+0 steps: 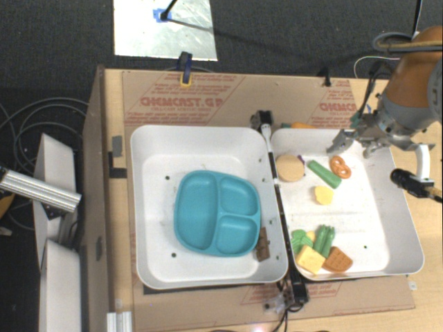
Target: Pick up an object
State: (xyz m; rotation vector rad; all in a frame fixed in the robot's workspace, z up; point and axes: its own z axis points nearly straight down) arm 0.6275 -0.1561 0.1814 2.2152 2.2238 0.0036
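Camera view: the arm [414, 81] is reaching in from the right, and the gripper [360, 142] is hovering over the far edge of the right bin [398, 216]. Its two fingers are standing spread apart, with nothing between them. Just below the gripper, an orange pretzel-shaped piece [340, 167] is lying on the bin floor, touching the end of a green stick [324, 173]. A tan round piece [290, 168] is sitting near the bin's left wall, and a yellow chunk [323, 196] is resting just below the green stick. Along the near edge, green pieces [313, 239], a yellow block [309, 260] and a brown waffle piece [338, 260] are clustering together. The left bin [156, 164] is holding a teal divided plate [217, 213].
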